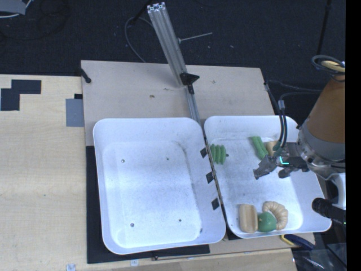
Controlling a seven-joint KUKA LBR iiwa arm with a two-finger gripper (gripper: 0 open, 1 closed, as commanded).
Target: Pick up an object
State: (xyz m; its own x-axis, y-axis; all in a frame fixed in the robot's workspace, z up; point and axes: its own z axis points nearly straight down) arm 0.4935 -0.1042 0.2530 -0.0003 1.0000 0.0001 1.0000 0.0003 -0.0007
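Observation:
My gripper (272, 170) hangs over the middle of the right bin (230, 130), its two dark fingers spread apart with nothing between them. A green stick-shaped object (259, 147) lies just behind it, beside a small tan piece (272, 147). A green ribbed object (218, 153) sits near the bin's left wall. At the front of the bin lie a tan block (247, 218), a green ball (267, 222) and a tan ribbed curl (276, 210).
The left bin (149, 185) stands next to the right one, joined by black clips (209, 176). A metal rail (169, 41) slants across the board behind the bins. The arm's orange band (330, 114) looms at the right edge.

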